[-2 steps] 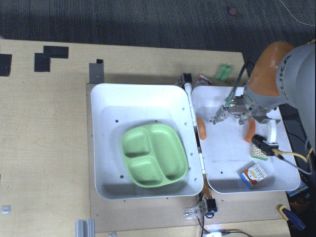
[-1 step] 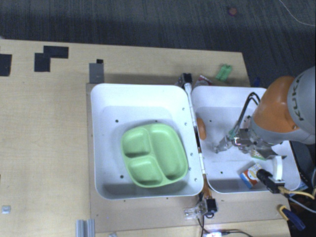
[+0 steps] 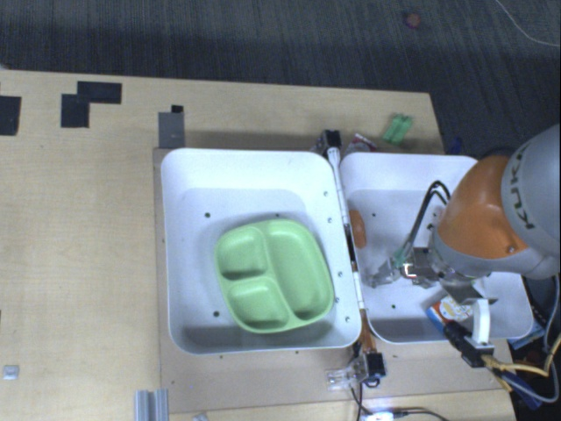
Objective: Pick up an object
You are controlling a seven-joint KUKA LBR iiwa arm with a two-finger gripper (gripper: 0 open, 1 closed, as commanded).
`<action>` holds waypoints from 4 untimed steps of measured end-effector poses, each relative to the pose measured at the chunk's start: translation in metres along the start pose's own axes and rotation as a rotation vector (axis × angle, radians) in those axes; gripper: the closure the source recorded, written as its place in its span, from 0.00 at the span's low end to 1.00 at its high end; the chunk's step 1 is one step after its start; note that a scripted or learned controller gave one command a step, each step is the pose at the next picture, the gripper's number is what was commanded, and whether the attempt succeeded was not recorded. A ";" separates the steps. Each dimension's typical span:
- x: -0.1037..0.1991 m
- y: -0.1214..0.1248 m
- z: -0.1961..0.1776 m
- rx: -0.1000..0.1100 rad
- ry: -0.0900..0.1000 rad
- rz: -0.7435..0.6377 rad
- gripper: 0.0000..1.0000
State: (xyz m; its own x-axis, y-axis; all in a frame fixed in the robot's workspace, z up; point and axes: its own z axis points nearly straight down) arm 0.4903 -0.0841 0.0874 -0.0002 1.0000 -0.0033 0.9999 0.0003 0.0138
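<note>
Two white bins share the bench; a green tray (image 3: pixel 273 275) lies in the left bin (image 3: pixel 188 182). Gripper (image 3: pixel 386 275) is low in the right bin (image 3: pixel 386 178), near an orange object (image 3: pixel 357 227) at its left wall; its grip can't be judged. Nothing visibly lifted yet.

The arm (image 3: pixel 491 217) is covering much of the right bin (image 3: pixel 386 178) (an orange thing (image 3: pixel 357 226) at its wall is showing too little to identify).

This is looking like a robotics lab or test cell. A pale wooden bench (image 3: pixel 79 261) is sitting on dark grey carpet (image 3: pixel 263 16), carrying two white bins (image 3: pixel 180 235) fixed side by side with clamps and loose cabling (image 3: pixel 491 7). Black tape markers (image 3: pixel 88 102) are lying on the benchtop, and an industrial arm (image 3: pixel 491 217) is reaching in.
</note>
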 end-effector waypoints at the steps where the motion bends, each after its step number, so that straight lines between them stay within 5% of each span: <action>1: 0.001 0.002 -0.011 -0.005 0.000 -0.001 1.00; 2: -0.064 0.038 -0.024 0.010 0.002 -0.001 1.00; 3: -0.103 0.087 -0.166 0.007 0.001 -0.005 1.00; 4: -0.103 0.087 -0.165 0.009 0.002 -0.005 0.00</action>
State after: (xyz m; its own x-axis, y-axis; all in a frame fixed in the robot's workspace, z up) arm 0.5747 -0.1861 0.2541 -0.0054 1.0000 -0.0014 1.0000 0.0054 0.0044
